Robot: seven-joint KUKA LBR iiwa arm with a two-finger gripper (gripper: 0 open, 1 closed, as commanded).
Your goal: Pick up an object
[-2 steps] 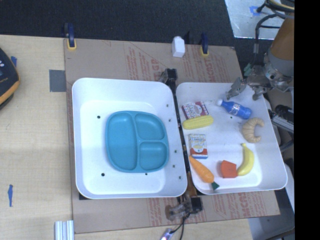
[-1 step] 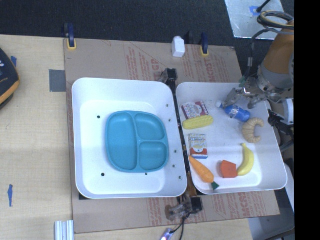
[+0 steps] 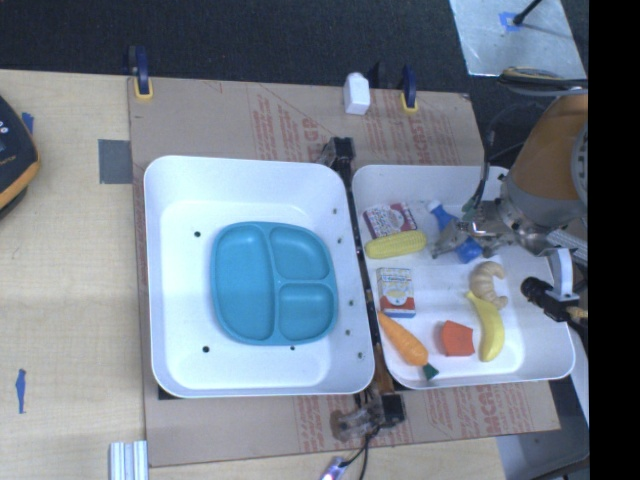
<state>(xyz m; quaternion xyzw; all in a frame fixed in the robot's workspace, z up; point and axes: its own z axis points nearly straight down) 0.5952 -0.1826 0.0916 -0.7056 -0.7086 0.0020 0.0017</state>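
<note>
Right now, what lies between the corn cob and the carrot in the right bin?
In the camera view, a small red-and-white carton lies between the corn cob and the carrot.

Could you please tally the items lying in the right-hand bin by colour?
Yellow: 2, the corn cob and the banana
Orange: 2, the carrot and the block
Blue: 1, the bottle
Beige: 1, the ginger root
Printed boxes: 2
Total: 8

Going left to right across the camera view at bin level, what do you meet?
Left bin → blue divided plate → carrot → orange-red block → banana → gripper lies above this row, over the right bin.
</note>
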